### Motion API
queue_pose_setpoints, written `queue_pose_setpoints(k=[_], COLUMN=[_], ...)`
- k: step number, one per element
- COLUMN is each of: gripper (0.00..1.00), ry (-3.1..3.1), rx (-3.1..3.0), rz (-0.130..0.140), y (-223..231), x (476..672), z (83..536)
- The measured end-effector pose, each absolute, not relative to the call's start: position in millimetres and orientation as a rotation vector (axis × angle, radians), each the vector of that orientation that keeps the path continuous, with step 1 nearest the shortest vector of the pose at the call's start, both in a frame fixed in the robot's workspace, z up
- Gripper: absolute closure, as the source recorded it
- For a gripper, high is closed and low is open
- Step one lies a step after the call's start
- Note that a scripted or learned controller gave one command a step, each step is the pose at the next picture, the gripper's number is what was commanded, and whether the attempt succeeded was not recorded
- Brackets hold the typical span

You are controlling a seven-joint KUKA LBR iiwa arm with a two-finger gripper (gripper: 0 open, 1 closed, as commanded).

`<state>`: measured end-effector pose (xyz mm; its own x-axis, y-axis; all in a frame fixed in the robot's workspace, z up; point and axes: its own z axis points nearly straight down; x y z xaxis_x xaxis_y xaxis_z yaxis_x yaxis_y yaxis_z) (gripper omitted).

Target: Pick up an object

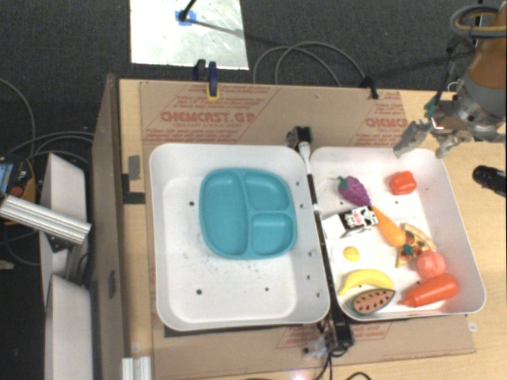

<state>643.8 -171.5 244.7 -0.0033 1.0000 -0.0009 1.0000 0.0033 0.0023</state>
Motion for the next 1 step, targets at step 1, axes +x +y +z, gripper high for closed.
queue_pose_setpoints(k=[1], gripper=[0.0], ry=[2.237], rx=[2.214], rz=[0.0], y=[-105.5], x=[652.9], z=[158.6])
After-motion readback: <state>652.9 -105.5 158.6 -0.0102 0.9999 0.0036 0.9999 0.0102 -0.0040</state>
